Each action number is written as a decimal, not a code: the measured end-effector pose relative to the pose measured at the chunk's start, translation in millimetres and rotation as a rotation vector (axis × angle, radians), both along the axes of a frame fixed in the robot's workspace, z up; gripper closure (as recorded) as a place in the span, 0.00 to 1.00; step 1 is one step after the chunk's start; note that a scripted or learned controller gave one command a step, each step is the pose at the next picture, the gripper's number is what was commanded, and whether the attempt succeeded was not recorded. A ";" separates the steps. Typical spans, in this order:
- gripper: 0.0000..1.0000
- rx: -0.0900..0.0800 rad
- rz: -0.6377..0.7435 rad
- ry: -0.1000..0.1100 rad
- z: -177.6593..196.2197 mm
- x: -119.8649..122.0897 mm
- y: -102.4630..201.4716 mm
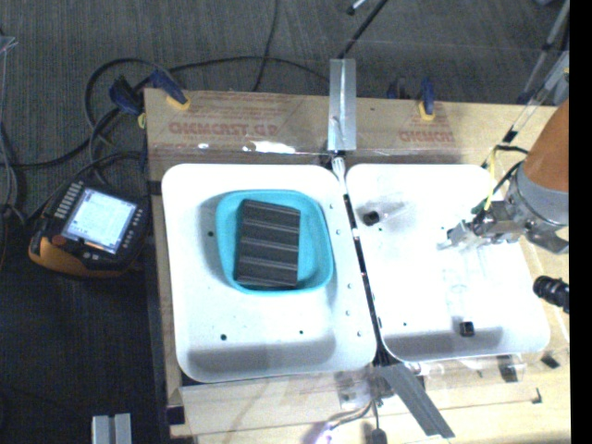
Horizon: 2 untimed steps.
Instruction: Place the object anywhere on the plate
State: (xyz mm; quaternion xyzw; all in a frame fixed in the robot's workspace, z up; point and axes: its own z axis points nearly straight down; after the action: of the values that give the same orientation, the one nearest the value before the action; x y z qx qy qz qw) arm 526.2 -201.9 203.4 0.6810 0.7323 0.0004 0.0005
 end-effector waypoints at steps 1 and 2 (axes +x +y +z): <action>0.00 0.000 0.000 0.000 0.0 0.0 0.0; 0.00 0.000 -0.117 0.004 -69.5 -4.4 61.7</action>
State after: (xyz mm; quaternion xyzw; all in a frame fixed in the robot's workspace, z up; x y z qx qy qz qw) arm 521.8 -140.2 133.9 0.7227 0.6912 -0.0009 -0.0010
